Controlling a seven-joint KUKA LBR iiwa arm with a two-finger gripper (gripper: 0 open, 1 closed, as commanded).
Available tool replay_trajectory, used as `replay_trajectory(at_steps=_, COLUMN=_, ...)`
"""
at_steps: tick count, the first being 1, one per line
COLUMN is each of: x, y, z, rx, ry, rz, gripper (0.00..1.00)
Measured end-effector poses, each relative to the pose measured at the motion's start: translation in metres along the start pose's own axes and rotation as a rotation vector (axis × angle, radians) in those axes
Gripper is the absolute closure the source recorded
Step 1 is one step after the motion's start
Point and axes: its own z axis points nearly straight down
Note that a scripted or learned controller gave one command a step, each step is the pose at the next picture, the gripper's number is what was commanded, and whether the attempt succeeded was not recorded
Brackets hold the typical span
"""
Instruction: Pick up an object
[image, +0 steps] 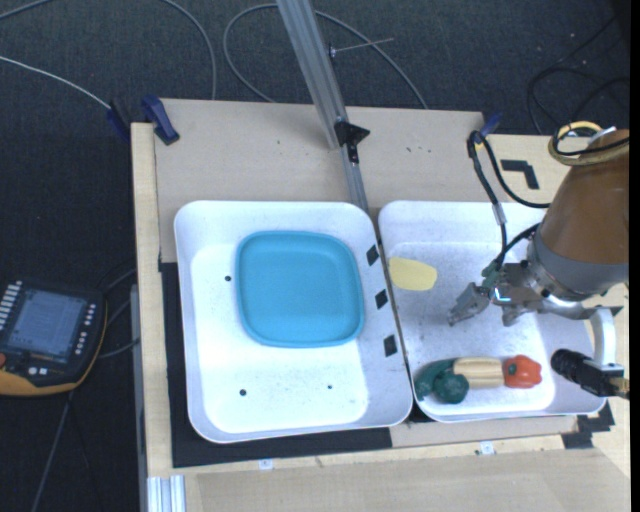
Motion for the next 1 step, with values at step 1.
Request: replay_trajectory(at_steps=1, x=0.0014, y=0.0021, z=0.0423, rx=-0.001, ry=0.000, rz=0.000, gripper=0.00)
